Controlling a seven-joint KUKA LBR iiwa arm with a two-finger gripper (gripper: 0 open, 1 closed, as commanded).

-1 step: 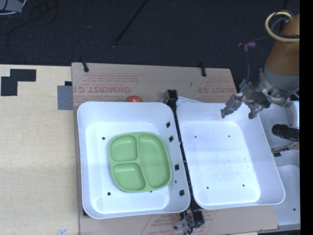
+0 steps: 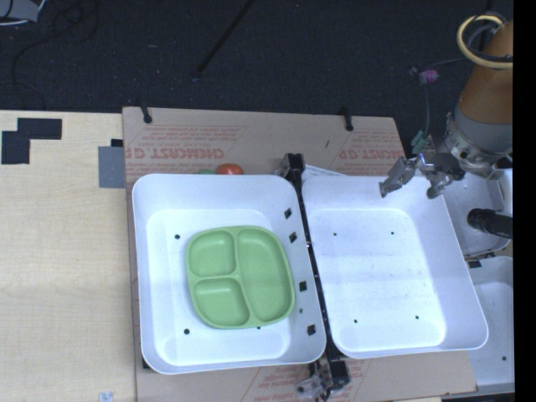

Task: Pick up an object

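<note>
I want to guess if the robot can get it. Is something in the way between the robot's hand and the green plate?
The gripper hangs over the right bin's far corner. The green plate lies in the left bin. Between them stand the bins' adjoining rims and black clips.

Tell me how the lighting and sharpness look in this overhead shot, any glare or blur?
In the camera view, light is even and soft: the green divided plate is fairly sharp with a faint shadow, the white bins are bright, nearly washed out, the gripper looks slightly soft, and the background above the bench is dark.
</note>
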